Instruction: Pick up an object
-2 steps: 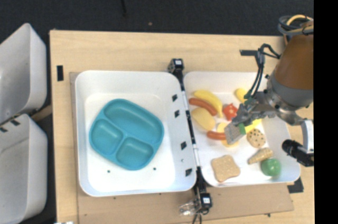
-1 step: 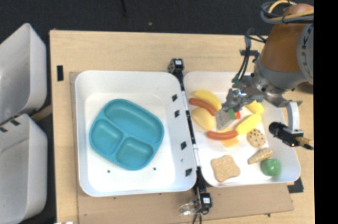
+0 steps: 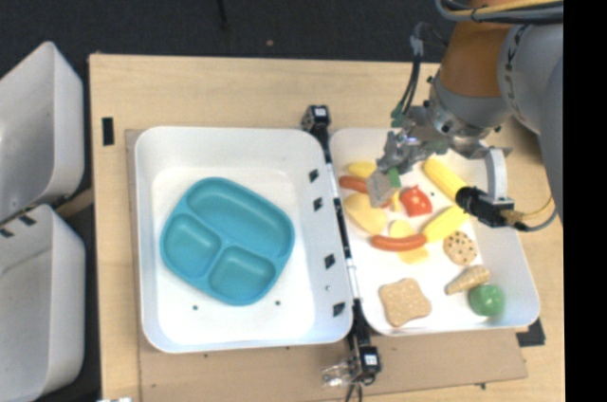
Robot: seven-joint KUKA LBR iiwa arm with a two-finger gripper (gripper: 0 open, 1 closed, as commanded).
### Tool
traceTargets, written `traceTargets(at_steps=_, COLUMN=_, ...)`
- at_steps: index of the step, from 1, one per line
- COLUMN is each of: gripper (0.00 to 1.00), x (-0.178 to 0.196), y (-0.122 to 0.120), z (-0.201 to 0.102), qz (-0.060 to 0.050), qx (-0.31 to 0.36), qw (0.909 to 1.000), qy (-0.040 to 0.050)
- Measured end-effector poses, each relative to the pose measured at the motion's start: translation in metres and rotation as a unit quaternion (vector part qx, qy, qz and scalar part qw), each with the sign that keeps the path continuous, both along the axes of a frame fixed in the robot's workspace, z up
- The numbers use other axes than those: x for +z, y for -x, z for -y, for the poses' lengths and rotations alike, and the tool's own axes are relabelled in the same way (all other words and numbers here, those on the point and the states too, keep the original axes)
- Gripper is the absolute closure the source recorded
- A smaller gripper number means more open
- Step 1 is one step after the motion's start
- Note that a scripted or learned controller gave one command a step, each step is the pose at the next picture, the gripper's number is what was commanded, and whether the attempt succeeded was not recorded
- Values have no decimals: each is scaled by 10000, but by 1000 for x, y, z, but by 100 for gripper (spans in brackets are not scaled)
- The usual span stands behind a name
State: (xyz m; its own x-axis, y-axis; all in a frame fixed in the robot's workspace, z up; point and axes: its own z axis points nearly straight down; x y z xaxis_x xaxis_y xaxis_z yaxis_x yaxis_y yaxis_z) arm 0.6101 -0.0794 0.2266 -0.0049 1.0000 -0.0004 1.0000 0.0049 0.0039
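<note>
Two shallow white bins sit side by side on the wooden bench. The left bin holds a blue divided plate lying flat near its middle. The right bin is crowded with toy food: a yellow banana at the far side, a red pepper-like piece near the centre, a hot dog just nearer than that, a spotted cookie to the right, a slice of toast at the near edge, a cone-shaped piece and a green ball at the near right corner. The gripper hangs over the far left part of the right bin, just left of the red piece, among yellow and orange pieces. Whether its fingers are spread or closed cannot be told from this slant, and nothing is seen between them.
</note>
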Motion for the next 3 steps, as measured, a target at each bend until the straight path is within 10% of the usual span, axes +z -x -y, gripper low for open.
traceTargets(at_steps=2, gripper=100, x=16, y=-78, z=-28, qz=4, qx=-10, qw=10000, qy=5)
traceTargets(at_steps=3, gripper=100, x=6, y=-67, z=-22, qz=-20, qx=-25, qw=10000, qy=10)
